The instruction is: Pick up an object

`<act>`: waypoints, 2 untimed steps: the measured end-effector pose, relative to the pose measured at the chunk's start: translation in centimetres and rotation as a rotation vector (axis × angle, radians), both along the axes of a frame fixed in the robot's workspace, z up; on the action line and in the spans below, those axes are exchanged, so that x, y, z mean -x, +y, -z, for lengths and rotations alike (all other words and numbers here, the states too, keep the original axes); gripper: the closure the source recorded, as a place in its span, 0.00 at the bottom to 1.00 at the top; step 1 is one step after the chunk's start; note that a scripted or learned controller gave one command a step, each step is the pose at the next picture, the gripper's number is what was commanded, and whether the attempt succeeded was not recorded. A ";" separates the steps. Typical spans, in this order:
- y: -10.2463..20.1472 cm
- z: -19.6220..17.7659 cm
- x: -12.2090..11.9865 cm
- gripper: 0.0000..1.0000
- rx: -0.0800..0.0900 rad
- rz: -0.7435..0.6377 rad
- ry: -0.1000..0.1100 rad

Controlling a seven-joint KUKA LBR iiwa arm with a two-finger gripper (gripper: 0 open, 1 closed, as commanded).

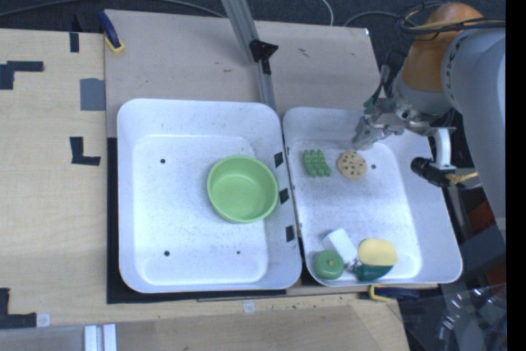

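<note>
I am hovering my gripper (362,137) just above the cookie (352,165) in the right bin (427,214); whether it is gripping, I cannot tell.

Single fixed camera above bench (49,177), slanted down on both bins (131,201)

Two shallow white bins are sitting side by side: the left bin (140,201) and the right bin (394,201). One green bowl (242,189) is lying in the left. The right is holding one green ridged piece (316,163), one cookie (352,165), one white block (339,242), one green round item (329,265) and one yellow item (377,251).
</note>
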State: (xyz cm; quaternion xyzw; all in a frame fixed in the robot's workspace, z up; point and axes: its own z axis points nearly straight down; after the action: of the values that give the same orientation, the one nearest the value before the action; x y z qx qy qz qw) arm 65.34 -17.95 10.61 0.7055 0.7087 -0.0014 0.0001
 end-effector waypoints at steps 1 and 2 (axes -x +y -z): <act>-0.8 -5.7 0.3 1.00 0.000 0.003 -0.007; -1.1 -11.7 -0.6 1.00 0.000 0.002 -0.008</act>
State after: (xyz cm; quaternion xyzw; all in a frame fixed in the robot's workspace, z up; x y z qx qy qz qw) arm 65.91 -19.03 22.35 0.7064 0.7078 0.0013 0.0030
